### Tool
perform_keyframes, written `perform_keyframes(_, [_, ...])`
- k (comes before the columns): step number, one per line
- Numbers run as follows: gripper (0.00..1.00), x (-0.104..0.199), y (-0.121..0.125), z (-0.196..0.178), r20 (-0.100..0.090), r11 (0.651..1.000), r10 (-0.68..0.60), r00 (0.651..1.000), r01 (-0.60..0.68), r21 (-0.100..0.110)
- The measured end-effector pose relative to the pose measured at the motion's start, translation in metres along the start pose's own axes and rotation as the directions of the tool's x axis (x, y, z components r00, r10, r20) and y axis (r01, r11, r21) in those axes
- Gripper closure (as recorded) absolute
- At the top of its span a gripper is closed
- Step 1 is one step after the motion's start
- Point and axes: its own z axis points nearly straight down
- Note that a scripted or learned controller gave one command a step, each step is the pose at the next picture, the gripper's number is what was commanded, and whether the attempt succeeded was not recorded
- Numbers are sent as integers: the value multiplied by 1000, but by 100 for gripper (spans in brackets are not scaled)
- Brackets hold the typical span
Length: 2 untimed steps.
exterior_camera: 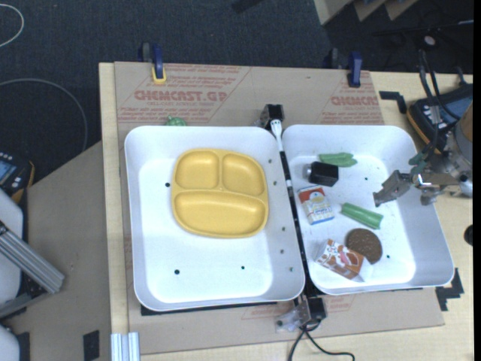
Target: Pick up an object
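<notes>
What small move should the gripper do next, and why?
Probably move left and down toward the green pod. The gripper hovers at the right bin's right side, holding nothing, and that pod lies nearest, apart from the brown disc.

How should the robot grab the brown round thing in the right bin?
Come straight down from above and pinch the brown disc across its width, edge to edge. It lies flat, so only its rim gives a hold. A snack packet touches its lower-left side, so the upper-left and lower-right edges look like the freest places for the tool.
</notes>
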Motion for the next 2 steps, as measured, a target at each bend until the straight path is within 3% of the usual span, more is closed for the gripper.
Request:
perform_keyframes(1, [0,54,-2,-176,2,1000,-8,1000,8,-22])
perform_keyframes(2, [100,51,-2,-177,2,1000,-1,1000,1,-6])
